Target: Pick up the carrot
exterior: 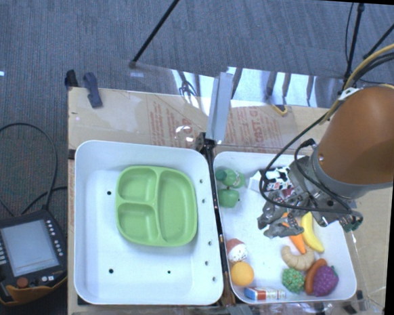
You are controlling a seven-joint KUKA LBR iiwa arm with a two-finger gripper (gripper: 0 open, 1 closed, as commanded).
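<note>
Over the right bin (348, 267), you are hovering the gripper (281, 222) right above the carrot (297, 241), which is lying beside the banana (312, 232). Whether it is parted or closed, I cannot tell. Try descending squarely on the carrot, avoiding the banana before closing.

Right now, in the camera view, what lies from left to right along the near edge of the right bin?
Orange ball → small red-and-white carton → green broccoli → purple grapes.
</note>
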